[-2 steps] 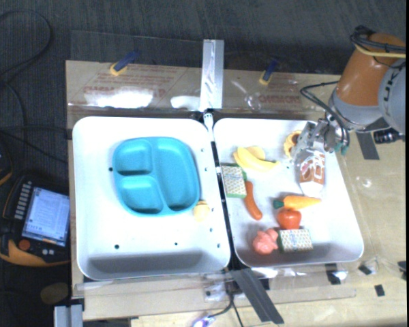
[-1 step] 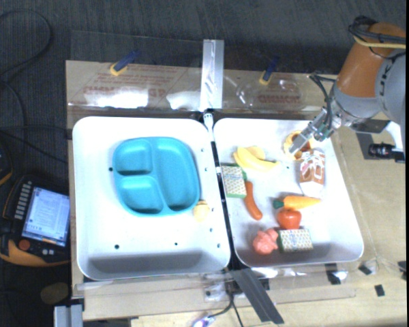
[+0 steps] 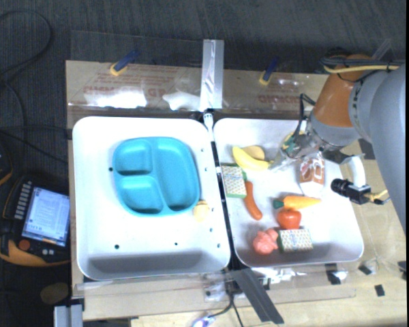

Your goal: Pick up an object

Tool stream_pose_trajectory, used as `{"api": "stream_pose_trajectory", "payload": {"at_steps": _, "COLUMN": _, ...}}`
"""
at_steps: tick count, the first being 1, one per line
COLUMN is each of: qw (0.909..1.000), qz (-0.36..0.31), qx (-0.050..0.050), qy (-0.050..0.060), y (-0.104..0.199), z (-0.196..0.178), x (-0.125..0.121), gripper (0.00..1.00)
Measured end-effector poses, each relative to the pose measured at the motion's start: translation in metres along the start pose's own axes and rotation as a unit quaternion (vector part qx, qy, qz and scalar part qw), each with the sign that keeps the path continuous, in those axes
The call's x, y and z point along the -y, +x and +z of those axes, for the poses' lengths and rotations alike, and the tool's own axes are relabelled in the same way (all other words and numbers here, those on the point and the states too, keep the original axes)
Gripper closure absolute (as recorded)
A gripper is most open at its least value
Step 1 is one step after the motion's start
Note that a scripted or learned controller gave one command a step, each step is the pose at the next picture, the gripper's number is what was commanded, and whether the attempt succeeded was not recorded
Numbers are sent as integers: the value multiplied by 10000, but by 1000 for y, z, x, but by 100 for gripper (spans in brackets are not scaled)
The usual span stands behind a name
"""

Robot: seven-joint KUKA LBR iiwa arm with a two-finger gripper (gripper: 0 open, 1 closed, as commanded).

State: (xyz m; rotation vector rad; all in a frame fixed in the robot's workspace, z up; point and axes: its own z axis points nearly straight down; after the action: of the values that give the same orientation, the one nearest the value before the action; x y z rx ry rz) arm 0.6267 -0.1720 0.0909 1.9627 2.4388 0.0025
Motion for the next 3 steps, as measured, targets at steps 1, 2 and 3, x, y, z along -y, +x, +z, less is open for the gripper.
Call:
{"api": "stream_pose_trajectory", "payload": {"at_steps": 1, "qw": 9563, "qz": 2923, "qx": 0, "qy": 63, "y": 17, "z": -4, "x": -37, "gripper": 100}}
{"api": "stream_pose_trajectory", "payload": {"at_steps": 2, "qw": 9934, "qz": 1147, "qx": -10, "qy": 49, "y": 94, "z": -120, "x": -41, "gripper": 100}}
{"api": "stream_pose_trajectory", "payload": {"at_steps": 3, "qw": 9934, "qz": 1147, "qx": -8, "qy": 52, "y": 94, "z": -120, "x": -41, "gripper": 0}}
